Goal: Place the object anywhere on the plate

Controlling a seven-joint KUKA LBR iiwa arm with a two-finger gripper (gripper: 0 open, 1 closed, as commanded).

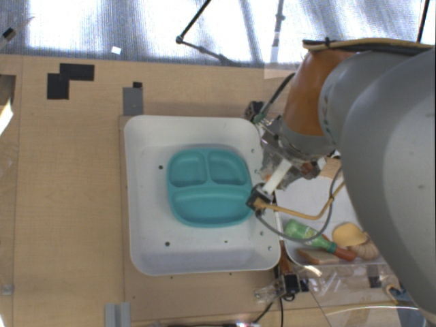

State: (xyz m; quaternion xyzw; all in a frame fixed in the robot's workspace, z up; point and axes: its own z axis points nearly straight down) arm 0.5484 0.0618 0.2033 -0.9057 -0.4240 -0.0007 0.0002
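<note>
Two bins: side by side on the desk (68, 216).
Plate (204, 196): teal, in the view's left bin (139, 203).
Hand (287, 161): over the bins' shared edge, just right of the plate; whether it is apart or together, I cannot tell.
Object: probably the green piece (300, 231) or the tan piece (349, 235), both in the right bin (308, 195) and nearer the camera than the hand.

We see a bright, even scene: the white bin (197, 254) is well lit, with soft grey shading along its inner walls and a faint shadow under the near edge of the plate (208, 196). Beyond the bin's far side the floor (136, 19) is washed out by glare. Right of the bin the arm (381, 114) looms close and blurred. Left of it the bench (68, 203) takes flat, warm light.
</note>
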